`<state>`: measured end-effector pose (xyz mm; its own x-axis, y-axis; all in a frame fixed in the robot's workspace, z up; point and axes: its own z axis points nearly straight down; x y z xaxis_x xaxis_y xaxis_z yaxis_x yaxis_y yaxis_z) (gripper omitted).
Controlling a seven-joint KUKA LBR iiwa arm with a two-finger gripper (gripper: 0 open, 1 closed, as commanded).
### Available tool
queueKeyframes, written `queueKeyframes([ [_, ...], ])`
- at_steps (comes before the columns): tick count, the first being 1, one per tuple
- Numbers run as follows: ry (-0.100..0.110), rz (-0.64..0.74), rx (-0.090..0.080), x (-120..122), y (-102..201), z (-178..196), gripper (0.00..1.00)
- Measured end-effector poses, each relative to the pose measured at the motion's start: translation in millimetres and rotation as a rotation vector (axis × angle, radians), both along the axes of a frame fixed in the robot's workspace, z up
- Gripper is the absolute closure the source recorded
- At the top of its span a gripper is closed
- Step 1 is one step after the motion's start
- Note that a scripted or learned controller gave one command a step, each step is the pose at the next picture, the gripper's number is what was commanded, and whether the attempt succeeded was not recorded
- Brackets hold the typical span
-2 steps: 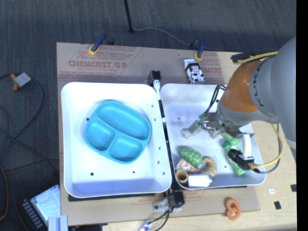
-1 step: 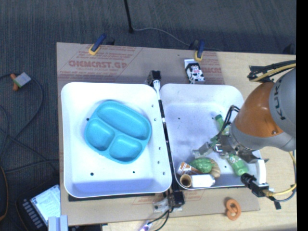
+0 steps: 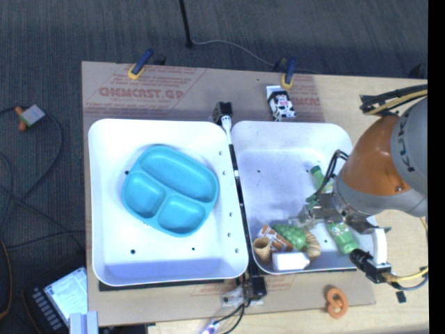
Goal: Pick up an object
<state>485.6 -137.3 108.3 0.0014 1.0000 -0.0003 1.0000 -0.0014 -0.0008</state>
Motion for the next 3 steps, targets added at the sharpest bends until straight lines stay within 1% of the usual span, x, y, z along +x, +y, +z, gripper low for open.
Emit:
queueKeyframes([
  [1,-0.002,0.002,-0.002,55.3,-6.3,70.8,1.0],
  [2,0.0,0.002,-0.001,54.8,-6.3,70.3,0.0],
  [3,-0.006,0.001,-0.001,37.2,-4.5,-20.9,0.0],
])
